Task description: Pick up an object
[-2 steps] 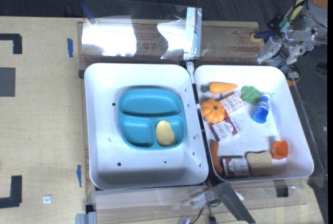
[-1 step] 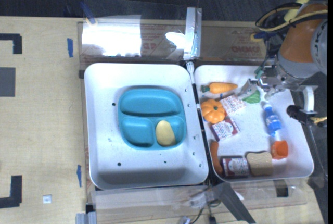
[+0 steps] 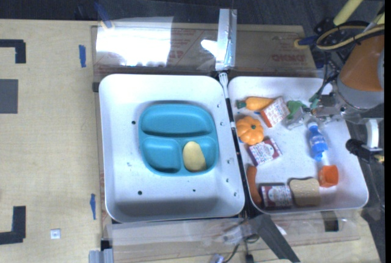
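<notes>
The right bin (image 3: 351, 161) holds a jumble of small items. A small orange pumpkin (image 3: 250, 131) lies at its left, with a carrot (image 3: 258, 103) and a red-and-white packet (image 3: 276, 112) behind it. A second red packet (image 3: 264, 151) sits near the middle. Toward the right are a blue bottle (image 3: 317, 142) and an orange cup (image 3: 328, 175). A dark can (image 3: 276, 195) and a tan block (image 3: 305, 191) lie along the front wall. My gripper (image 3: 322, 109) hangs at the bin's back right, just right of a green item (image 3: 296, 107) and above the bottle.
The left bin (image 3: 116, 133) carries a blue divided tray (image 3: 174, 133) with a yellow oval item (image 3: 194, 156) in its front right compartment. The arm's orange band (image 3: 365, 66) and cables stand over the right bin's back right corner. A clear sheet (image 3: 159, 41) lies behind the bins.
</notes>
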`<state>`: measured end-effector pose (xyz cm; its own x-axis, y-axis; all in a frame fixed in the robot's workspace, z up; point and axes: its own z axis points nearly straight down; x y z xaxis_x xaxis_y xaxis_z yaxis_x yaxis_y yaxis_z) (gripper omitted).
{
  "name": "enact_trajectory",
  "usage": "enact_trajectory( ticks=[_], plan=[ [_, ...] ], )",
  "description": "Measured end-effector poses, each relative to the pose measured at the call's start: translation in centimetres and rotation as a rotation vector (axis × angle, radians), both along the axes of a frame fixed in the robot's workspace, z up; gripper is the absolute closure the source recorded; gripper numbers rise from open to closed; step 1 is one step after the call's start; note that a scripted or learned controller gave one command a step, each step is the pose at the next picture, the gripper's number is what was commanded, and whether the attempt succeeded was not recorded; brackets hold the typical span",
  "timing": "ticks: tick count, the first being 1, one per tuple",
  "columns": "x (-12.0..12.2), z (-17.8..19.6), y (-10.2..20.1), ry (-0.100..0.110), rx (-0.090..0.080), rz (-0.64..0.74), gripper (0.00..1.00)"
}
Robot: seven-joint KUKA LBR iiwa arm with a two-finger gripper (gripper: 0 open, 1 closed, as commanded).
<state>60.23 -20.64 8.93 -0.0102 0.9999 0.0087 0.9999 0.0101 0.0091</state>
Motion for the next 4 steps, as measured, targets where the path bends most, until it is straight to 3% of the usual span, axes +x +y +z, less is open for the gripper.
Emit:
enact_trajectory(
  ticks=[1,2,3,4],
  plan=[
    [0.0,1.0,-0.2,-0.002,-0.005,-0.001,1.0],
    [0.1,0.9,0.1,0.001,-0.001,0.001,0.0],
    [0.2,2.1,0.0,-0.004,-0.005,0.001,1.0],
    [1.8,10.3,6.4,-0.002,-0.009,0.045,1.0]
  ],
)
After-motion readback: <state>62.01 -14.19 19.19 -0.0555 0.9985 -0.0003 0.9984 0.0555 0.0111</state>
